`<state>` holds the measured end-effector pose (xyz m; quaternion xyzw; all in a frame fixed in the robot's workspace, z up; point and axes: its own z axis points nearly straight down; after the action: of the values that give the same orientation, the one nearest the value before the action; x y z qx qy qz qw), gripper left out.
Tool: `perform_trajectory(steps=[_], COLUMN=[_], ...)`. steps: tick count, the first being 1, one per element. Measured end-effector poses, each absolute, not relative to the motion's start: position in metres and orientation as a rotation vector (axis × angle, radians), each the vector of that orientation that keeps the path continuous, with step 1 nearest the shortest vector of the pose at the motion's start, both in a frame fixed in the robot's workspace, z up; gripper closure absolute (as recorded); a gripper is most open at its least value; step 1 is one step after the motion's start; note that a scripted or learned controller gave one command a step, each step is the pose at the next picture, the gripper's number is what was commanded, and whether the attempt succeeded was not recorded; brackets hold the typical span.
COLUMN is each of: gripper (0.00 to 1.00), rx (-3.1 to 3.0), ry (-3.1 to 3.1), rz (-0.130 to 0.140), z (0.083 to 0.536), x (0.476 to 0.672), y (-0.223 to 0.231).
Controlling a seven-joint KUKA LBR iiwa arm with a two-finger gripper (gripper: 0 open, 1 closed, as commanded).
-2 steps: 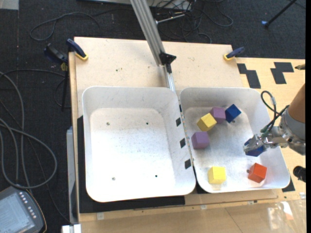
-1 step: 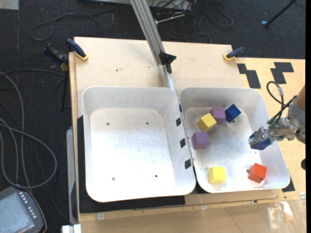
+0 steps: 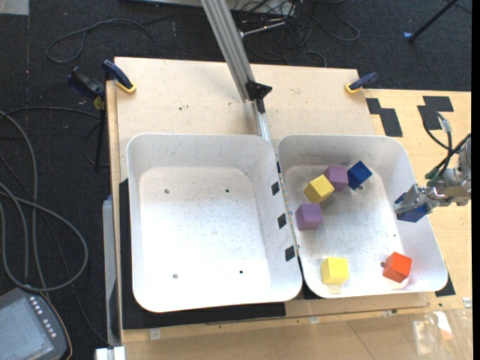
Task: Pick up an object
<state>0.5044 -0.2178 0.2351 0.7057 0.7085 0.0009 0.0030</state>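
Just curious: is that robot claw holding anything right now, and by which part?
Cannot tell. The gripper sits at the right bin's rim, something blue at its tip.

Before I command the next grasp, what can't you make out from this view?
- End effector, camera view: small and blurred at the right bin's rim; finger state and any contents unreadable.
- Arm: cut off by the frame's right edge.
- Blue cube and purple cube: touching or apart, unclear.

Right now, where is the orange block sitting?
The orange block lies in the right bin, near its front right corner, to the right of a yellow block in the camera view.
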Motion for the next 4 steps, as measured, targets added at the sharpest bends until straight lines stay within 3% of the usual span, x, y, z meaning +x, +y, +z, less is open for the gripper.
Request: perform_trajectory(steps=[2,4], gripper=[1.00,1.00], rx=[2.213,2.218], ry=[2.230,2.227], rz=[0.002,0.001], z=[0.236,0.227], x=[0.544,0.568], y=[-0.104,0.020])
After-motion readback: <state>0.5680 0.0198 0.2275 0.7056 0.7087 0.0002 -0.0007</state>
